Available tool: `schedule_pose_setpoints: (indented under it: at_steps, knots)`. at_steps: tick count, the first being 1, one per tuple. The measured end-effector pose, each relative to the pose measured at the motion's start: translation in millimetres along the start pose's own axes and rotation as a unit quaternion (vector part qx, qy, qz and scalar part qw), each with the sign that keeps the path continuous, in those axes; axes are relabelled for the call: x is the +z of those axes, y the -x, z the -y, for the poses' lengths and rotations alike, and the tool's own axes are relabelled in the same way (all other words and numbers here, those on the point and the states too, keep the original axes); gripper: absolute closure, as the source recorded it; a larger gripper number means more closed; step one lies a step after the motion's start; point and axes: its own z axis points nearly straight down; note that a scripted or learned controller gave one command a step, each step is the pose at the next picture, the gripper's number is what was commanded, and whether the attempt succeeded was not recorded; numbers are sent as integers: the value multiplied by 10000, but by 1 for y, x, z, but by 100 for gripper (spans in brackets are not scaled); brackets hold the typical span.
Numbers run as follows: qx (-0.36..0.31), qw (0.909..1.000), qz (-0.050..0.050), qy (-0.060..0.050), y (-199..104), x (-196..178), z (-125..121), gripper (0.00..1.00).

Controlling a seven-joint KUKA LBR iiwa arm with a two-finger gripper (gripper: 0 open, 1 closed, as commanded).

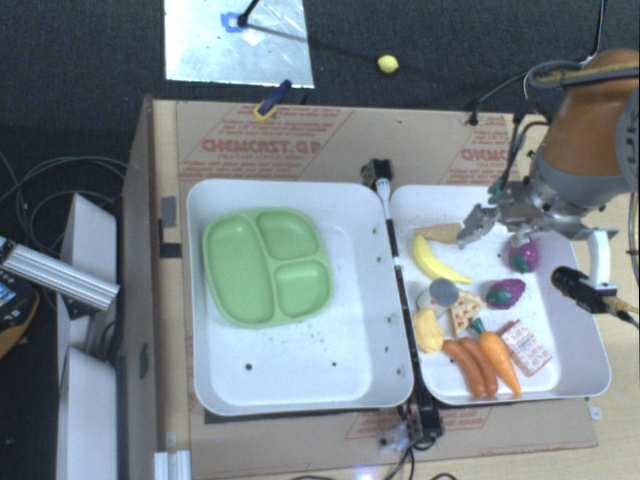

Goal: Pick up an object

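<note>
Grey arm [590, 158] with broad orange band [595, 103] above wrist, rounded glossy housing. Below band, lighter grey metallic wrist section, ring-shaped. Gripper [480, 223] silver-grey, small angular metal parts, detail blurred. Thin black cables looped along wrist side, one pale cable arcing over top of orange section. White bracket-like piece and black cylindrical part near lower edge of wrist; attachment unclear. No legible markings or screws at this resolution.

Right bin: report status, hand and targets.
Hand above right bin, holding nothing. Banana just below it. Purple toys crowd nearby.
</note>
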Motion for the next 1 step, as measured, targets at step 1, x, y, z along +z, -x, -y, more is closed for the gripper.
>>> schedule_pose_setpoints:
  at_steps: [1]
  knots:
    - [6, 10000, 1, 9, 10, 118, 27, 0]
